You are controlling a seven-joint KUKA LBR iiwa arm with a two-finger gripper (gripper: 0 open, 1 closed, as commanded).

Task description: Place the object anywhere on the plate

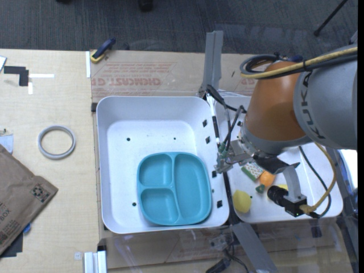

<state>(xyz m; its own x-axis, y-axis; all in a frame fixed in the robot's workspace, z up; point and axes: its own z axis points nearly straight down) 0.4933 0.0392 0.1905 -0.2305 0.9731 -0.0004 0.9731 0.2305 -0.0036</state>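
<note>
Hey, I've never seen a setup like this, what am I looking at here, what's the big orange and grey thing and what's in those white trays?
The picture comes from one camera fixed above a bench, looking down at a slant. The big grey and orange thing is a robot arm reaching in from the right. Its gripper sits low over the wall between two shallow white bins. The left bin holds a blue plate with three compartments. The right bin holds small toy-like items, including a yellow lemon-shaped piece and an orange piece. I can't tell whether anything is held. A roll of tape lies on the bench at left.
</note>
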